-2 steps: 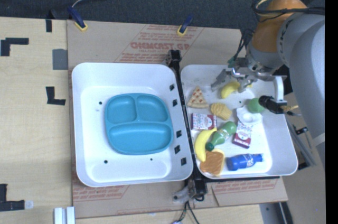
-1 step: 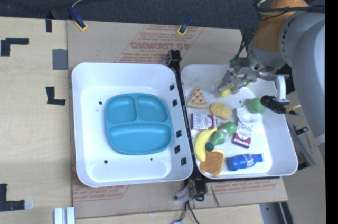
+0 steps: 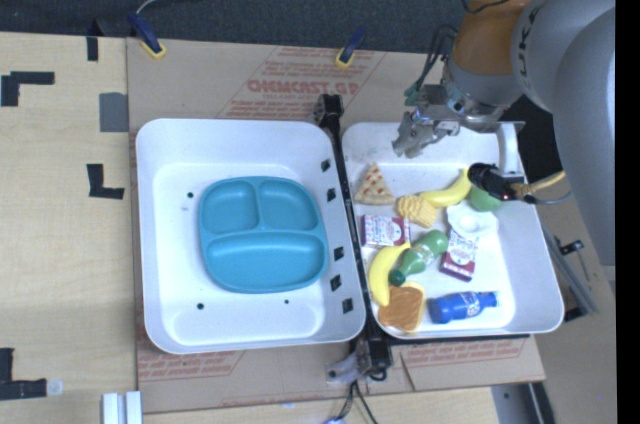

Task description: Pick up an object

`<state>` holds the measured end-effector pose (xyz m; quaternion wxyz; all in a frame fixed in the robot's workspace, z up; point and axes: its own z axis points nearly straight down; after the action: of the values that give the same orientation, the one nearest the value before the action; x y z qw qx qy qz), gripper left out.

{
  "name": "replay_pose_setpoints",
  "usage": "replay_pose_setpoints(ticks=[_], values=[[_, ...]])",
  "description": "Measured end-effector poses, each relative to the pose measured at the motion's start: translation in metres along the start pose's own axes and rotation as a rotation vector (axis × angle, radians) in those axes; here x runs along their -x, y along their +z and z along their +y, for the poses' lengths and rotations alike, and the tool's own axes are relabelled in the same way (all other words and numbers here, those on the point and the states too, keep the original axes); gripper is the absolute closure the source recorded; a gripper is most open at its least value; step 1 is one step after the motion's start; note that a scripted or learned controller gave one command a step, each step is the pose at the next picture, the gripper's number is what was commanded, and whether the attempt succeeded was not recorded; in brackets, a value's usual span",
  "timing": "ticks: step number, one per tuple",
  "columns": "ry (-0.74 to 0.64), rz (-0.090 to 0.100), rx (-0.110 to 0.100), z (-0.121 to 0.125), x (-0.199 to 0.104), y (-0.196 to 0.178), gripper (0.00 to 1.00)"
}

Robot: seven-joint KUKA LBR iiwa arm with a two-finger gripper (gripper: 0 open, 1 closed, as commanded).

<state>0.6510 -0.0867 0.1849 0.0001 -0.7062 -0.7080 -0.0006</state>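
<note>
Arm (image 3: 560,32) enters from the right, its grey link sloping down-left to the orange band (image 3: 500,7). Wrist bends downward. Gripper (image 3: 412,144) hangs at the arm's lower-left end, fingers pointing down with nothing visible between them.

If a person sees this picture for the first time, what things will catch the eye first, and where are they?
First is the blue divided plate, alone in the left bin. Next is the colourful heap of toy food in the right bin: two bananas, one at, a pizza slice and a blue bottle. The grey arm with its orange band hangs its pincer above that bin's far end.
</note>
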Motion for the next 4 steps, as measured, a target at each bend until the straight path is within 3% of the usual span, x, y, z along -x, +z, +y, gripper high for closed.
replay_pose_setpoints(ticks=[1, 2, 4], values=[[0.001, 0.000, -0.002, -0.001, 0.001, 0.001, 0.00], [0.001, -0.002, 0.001, 0.000, 0.010, 0.099, 0.00], [0.001, -0.002, 0.001, 0.000, 0.010, 0.099, 0.00]])
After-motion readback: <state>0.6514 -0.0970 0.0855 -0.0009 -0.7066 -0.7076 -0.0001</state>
